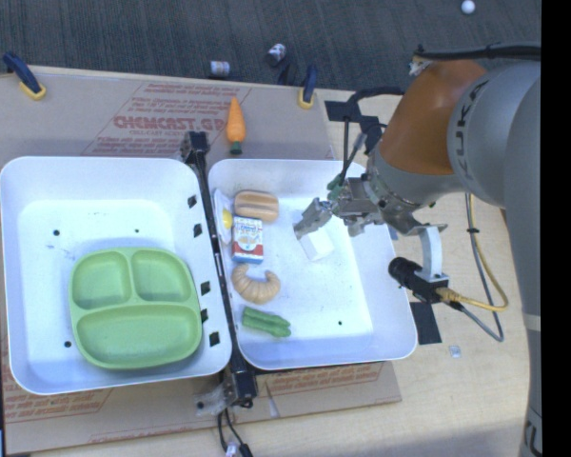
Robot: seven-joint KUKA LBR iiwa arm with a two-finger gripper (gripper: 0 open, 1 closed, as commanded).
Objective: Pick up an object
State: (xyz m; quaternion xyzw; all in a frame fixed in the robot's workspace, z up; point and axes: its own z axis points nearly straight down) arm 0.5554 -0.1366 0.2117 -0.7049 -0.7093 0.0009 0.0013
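arm: your grey arm (476, 122) reaches in from the right, over the right bin (385, 336).
hand: hand (316, 219) sits low in the right bin's upper middle; you can't tell if it is apart or together, too small and blurred.
white piece: a small white object (316, 246) lies just under the hand; touching or clamped, cannot tell.
candidates: hot dog (256, 205), carton (248, 239), croissant (255, 285) and green pod (266, 323) lie in a column by the bin's left wall, all resting on the floor.
left bin: left bin (19, 255) carries a green divided plate (133, 307).
bench: orange carrot (234, 122) lies outside the bins.
done: you've brought the hand to a target, by my read.
left: a confirmed grip and the lift; nothing looks raised yet.
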